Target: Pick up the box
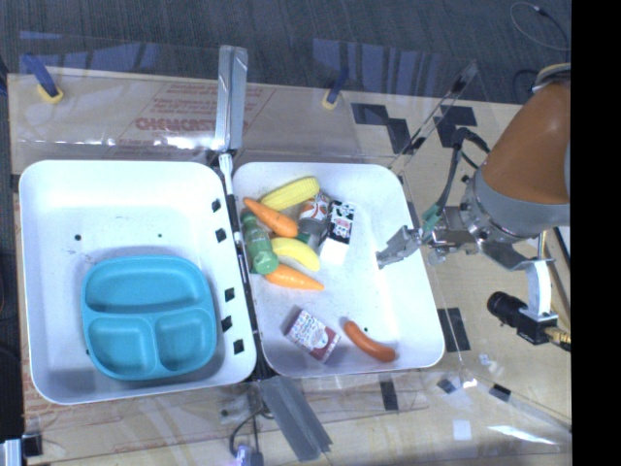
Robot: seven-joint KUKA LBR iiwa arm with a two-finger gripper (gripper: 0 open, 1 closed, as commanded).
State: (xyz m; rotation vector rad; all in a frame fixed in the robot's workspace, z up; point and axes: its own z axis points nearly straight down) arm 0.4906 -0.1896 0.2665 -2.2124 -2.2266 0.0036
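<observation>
The hand point(400, 245) hangs at the right edge of the right bin point(412, 304), low over its rim, and I cannot tell if it is open or closed, because from above it looks like 1 grey piece. Nothing is seen gripped in it. The arm point(524, 163) comes in from the right, with its orange part high over the worktop point(505, 416).

The box point(311, 334) lies in the front part of the right bin, flat on the floor of the bin and turned a little. It is red and white. A sausage point(370, 341) lies just beside it on the right, apart from it. Further back in this bin there is a group of toy food: a corn cob point(289, 193), 2 carrots point(273, 218), a banana point(295, 252), a green bottle point(258, 248) and a small black and white carton point(340, 223). The left bin point(58, 192) holds a blue tray point(148, 316).

I judge that the task is at the approach step: the box is not yet touched. The next move calls for the hand to go forward and left, over the box, then to turn so the fingers meet its 2 longer sides, and to descend without pushing the sausage.
</observation>
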